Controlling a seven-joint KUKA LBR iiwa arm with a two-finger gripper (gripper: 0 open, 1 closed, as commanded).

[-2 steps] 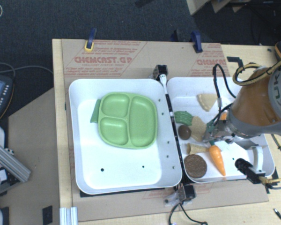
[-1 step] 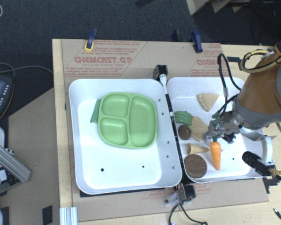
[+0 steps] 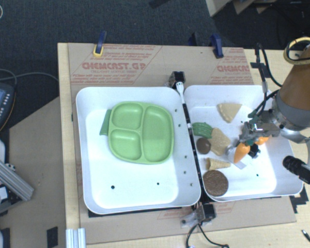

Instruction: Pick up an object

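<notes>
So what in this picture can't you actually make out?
- Gripper fingers: the wrist and cables cover them, so open or shut is unclear.
- Orange object: partly under the gripper; whether it is gripped is unclear.
- Green item under the green divided plate: just an edge shows.
- Arm: cut off by the right edge.
- Small food pieces, like the brown round one: too small to identify.

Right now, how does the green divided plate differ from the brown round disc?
The green divided plate is far larger than the brown round disc. The plate is pale green with three compartments; the disc is dark brown and plain. The plate lies in the left bin, the disc in the right bin. Both lie flat.
</notes>
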